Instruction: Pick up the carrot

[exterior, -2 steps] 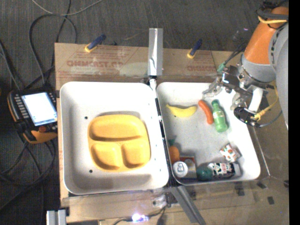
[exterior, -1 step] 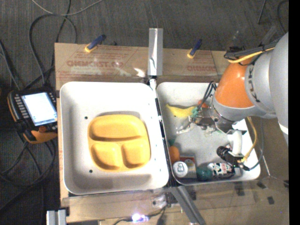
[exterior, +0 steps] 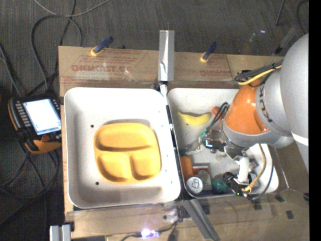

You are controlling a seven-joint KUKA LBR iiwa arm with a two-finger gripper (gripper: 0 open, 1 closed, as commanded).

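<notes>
The right bin (exterior: 176, 115) is crowded. The arm (exterior: 251, 114) covers its middle and right side. Along the left wall a banana (exterior: 194, 118) lies near the top, a carrot (exterior: 186, 165) lower down, and a can (exterior: 194, 185) and teal item (exterior: 219, 186) sit at the bottom edge. Free floor shows between banana and carrot.

The left bin (exterior: 75, 134) holds a yellow tray (exterior: 128, 151) at its centre, with open floor around it.

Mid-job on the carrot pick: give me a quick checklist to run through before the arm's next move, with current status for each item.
1. Carrot located, in the right bin near its left wall: ok.
2. Carrot in the gripper: not ok, nothing seen held.
3. Gripper over the carrot: not ok, it sits to the carrot's right.
4. Room around the carrot: not ok, a can and small box crowd it.
5. Banana away from the carrot: ok.
6. Finger state: cannot tell.
</notes>
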